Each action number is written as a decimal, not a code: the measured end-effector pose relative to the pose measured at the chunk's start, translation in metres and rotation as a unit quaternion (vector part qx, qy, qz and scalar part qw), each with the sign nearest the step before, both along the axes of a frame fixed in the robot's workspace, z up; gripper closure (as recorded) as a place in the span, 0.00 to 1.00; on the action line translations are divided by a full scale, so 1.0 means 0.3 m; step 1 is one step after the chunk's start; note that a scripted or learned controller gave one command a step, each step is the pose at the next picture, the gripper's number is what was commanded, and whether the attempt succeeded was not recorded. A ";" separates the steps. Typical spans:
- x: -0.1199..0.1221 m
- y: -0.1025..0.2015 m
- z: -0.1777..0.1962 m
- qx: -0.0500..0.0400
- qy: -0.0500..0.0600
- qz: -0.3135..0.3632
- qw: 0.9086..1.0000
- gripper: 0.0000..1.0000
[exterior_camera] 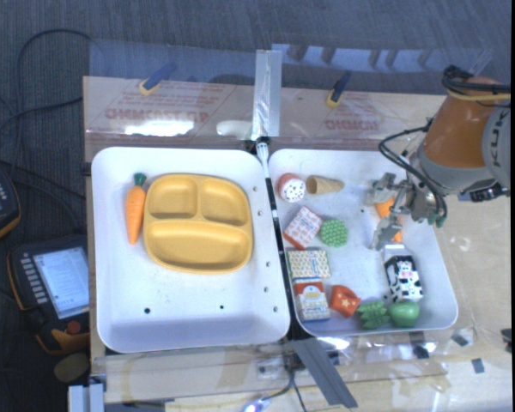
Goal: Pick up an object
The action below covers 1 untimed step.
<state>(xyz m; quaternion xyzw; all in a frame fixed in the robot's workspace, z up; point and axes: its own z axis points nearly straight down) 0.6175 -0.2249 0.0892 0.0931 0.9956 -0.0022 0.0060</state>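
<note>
Toys fill the right bin [446,312]; left bin [103,256] holds tray [197,221], carrot [136,211]; jaws' state unclear.

yellow tray [197,256], orange carrot [136,211], white bins [120,316]

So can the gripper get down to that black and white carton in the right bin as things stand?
Probably yes. The gripper hangs in the right bin just above the black and white carton, which lies uncovered near the right wall. The green toy touching its lower end may crowd a grasp.
</note>
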 end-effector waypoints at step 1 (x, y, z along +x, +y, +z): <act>0.026 0.041 0.000 0.000 0.000 0.002 1.000 0.00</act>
